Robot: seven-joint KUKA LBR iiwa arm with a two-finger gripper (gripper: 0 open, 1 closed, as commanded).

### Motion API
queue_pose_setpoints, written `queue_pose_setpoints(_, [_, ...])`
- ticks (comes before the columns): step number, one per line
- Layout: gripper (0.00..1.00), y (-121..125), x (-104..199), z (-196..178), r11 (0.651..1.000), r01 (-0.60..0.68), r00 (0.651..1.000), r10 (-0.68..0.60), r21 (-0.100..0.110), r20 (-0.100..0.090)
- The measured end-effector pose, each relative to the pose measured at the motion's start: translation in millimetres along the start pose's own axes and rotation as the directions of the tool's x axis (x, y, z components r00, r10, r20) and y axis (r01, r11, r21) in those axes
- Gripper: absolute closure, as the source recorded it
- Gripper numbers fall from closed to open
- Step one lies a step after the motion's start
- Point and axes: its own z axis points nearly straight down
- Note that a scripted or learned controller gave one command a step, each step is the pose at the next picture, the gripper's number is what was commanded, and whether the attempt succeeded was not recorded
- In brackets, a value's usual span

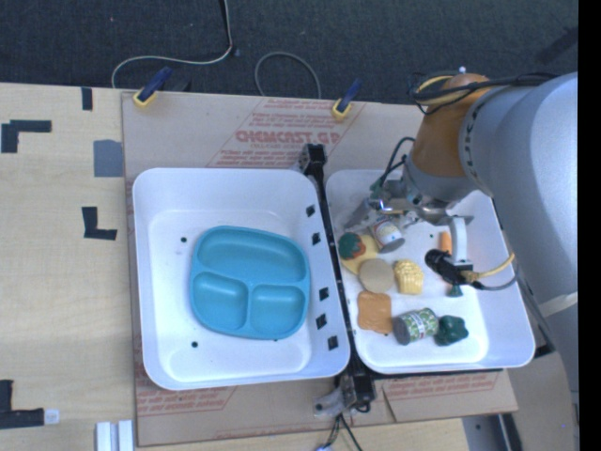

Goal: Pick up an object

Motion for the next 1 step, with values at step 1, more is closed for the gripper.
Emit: queue_pose_setpoints(1, [1.0,1.4,-1.1,-10.0,1.0,-0.001,1.0,0.001,-0.001,0.001])
